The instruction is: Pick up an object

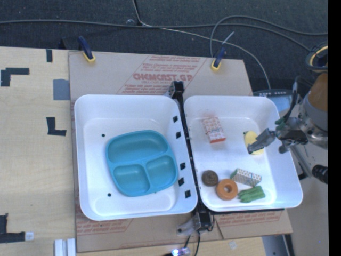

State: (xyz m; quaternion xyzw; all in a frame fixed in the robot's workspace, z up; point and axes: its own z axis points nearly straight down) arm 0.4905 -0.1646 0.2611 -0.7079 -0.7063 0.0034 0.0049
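Observation:
The right bin (277,113) holds several small things. A red-and-white box (213,129) lies near its back, with a yellow piece (250,139) to the right of it. At the front are a brown ring (210,177), an orange ring (227,189), a speckled grey block (246,176) and a green piece (251,194). My gripper (271,144) hangs over the bin's right side, open, with nothing between its fingers. Its left finger (260,142) overlaps the yellow piece and hides part of it.
A blue divided plate (141,161) lies in the left bin (85,143). A black divider (184,143) runs between the bins. Clamps (87,51) hold the cardboard sheet at the back, and cables cross the dark floor behind.

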